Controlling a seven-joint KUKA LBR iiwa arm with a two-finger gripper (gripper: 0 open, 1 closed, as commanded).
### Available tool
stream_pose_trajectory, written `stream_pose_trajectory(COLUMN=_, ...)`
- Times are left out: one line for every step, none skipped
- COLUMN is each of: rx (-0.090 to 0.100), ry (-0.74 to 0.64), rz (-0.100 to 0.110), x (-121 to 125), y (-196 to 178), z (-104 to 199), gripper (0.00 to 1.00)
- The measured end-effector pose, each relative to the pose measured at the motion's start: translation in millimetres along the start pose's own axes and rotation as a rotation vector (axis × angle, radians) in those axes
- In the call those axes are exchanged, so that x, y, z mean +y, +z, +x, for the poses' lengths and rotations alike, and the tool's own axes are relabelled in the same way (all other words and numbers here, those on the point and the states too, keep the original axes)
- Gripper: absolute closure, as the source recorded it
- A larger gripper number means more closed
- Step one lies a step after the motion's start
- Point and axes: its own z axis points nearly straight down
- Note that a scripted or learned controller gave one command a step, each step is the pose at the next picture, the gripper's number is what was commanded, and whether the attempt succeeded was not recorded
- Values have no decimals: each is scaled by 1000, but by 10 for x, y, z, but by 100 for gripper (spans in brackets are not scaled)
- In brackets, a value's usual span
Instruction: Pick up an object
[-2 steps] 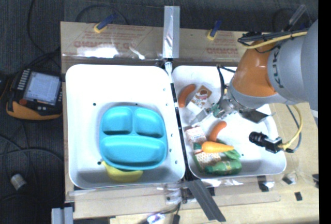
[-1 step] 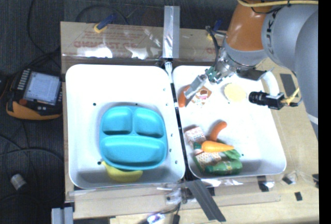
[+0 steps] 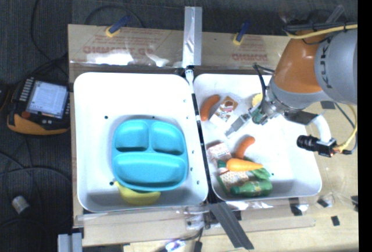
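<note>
**Gripper hanging over the right bin, toys just off its tip**

Gripper (image 3: pixel 247 119) is sitting low in the right bin (image 3: pixel 302 178), and I'm watching the grey arm (image 3: pixel 343 67) with its orange band (image 3: pixel 299 67) reaching in from the right side of my feed. I'm not getting a clear look at the tool's end; from this angle it is a small grey blur, so I cannot tell whether it is open or closed, and I'm seeing nothing caught in it.

Closest to the tool, just off its tip toward the divider, a small brown-and-white packet (image 3: pixel 224 109) is lying, and beyond that an orange sausage-shaped toy (image 3: pixel 209 105) is resting near the bin wall. Just below the tool, a second orange sausage toy (image 3: pixel 245 145) is lying tilted. Further down from the tool, a carrot (image 3: pixel 244 164) is lying on top of a green packet (image 3: pixel 249 185), with a reddish boxed item (image 3: pixel 217 152) beside them.

Well away from the tool, across the divider, the left bin (image 3: pixel 93 128) is holding a blue sectioned tray (image 3: pixel 150 153), and a yellow object (image 3: pixel 138 195) is peeking out from under the tray's near edge.
</note>
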Motion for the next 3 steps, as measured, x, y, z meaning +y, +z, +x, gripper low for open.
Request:
stream_pose_trajectory(rx=-8, ry=-237, rz=-7, x=332, y=450, z=-47, gripper=0)
stream_pose_trajectory(rx=-9, ry=-237, rz=-13, x=355, y=340, z=-42, gripper=100)
stream_pose_trajectory(rx=0, ry=-267, rz=-4, x=271, y=-492, z=346, gripper=100)
